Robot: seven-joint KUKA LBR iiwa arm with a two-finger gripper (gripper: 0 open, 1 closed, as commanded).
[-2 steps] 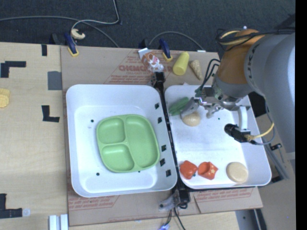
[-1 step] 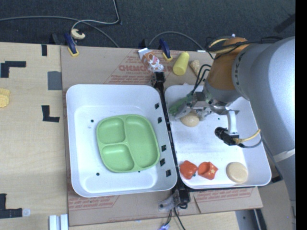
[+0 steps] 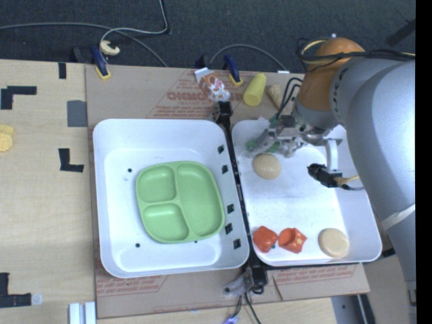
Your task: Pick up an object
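Note:
In the right bin (image 3: 358, 211) a tan round piece (image 3: 266, 165) lies near the back left. Two red pieces (image 3: 264, 238) (image 3: 292, 239) and a pale bun-like piece (image 3: 333, 242) sit along the front wall. My gripper (image 3: 282, 139) hangs low over the back of this bin, just above and right of the tan round piece. A thin green item (image 3: 256, 141) shows at the gripper's left side; whether it is held I cannot tell. The grey arm with its orange band (image 3: 331, 52) hides the bin's back right corner.
The left bin (image 3: 111, 181) holds a green divided plate (image 3: 179, 201). Behind the bins on the cardboard lie a yellow cylinder (image 3: 254, 90), a small red-and-white packet (image 3: 212, 84) and blue clamps (image 3: 101, 63). A black fitting (image 3: 324, 174) juts from the arm over the right bin.

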